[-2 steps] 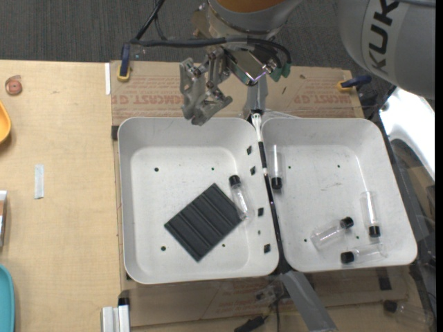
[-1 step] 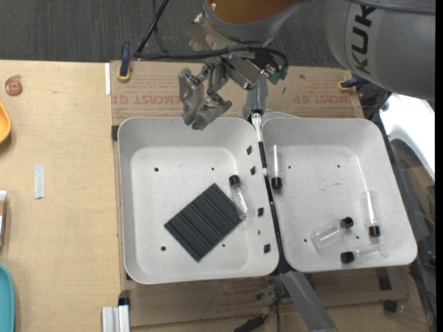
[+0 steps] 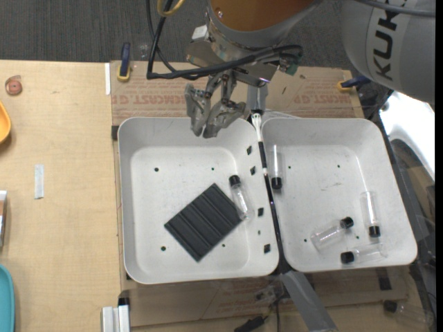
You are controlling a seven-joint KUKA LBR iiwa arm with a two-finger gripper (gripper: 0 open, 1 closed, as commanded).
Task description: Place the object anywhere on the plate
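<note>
left bin (image 3: 138, 254) holds a dark ribbed plate (image 3: 205, 222) lying flat, turned diagonally. a clear vial with black cap (image 3: 237, 194) lies touching the plate's right corner, mostly on the bin floor. gripper (image 3: 212, 120) hangs over the left bin's back rim, fingers slightly apart, nothing between them. right bin (image 3: 394, 185) holds more capped vials: one by the divider (image 3: 275, 168), others at lower right (image 3: 370, 214).
</note>
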